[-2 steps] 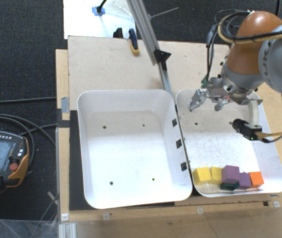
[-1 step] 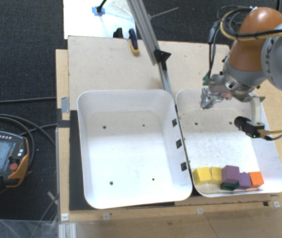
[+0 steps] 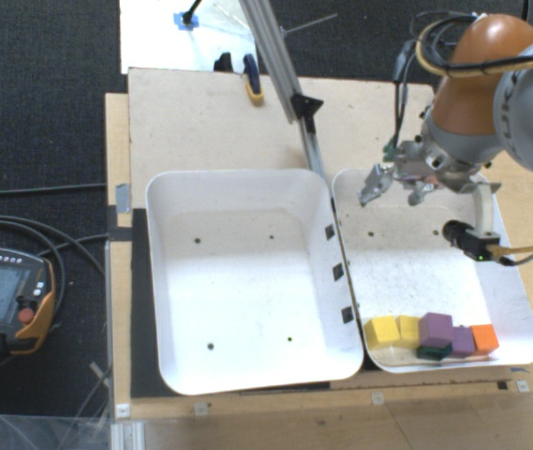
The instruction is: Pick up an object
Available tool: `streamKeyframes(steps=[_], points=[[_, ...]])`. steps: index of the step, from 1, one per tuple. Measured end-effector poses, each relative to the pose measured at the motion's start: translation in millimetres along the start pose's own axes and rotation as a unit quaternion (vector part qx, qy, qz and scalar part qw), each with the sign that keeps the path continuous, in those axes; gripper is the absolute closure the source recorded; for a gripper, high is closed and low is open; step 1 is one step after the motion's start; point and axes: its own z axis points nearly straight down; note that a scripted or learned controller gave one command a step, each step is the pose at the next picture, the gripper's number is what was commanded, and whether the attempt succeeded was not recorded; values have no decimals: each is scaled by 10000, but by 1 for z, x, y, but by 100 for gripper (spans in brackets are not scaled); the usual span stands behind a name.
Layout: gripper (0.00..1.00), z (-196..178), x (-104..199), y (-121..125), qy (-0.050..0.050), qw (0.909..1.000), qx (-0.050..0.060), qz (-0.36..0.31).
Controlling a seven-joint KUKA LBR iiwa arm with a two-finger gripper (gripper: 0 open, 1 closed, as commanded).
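Blocks: two yellow blocks (image 3: 392,331), a purple block (image 3: 437,327), a dark green piece (image 3: 433,351) and an orange block (image 3: 484,337) are lying clustered along the right bin's (image 3: 407,270) near wall.
Left bin (image 3: 238,279): sitting alongside.
Gripper (image 3: 392,185): hovering over the right bin's far end, well apart from the blocks, fingers spreading apart, pinching nothing.
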Motion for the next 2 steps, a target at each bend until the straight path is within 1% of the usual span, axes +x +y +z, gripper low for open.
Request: streamKeyframes(steps=[1, 2], points=[[100, -12, 0, 1, 1, 10000, -20, -9], [0, -11, 0, 1, 0, 10000, -15, -9]])
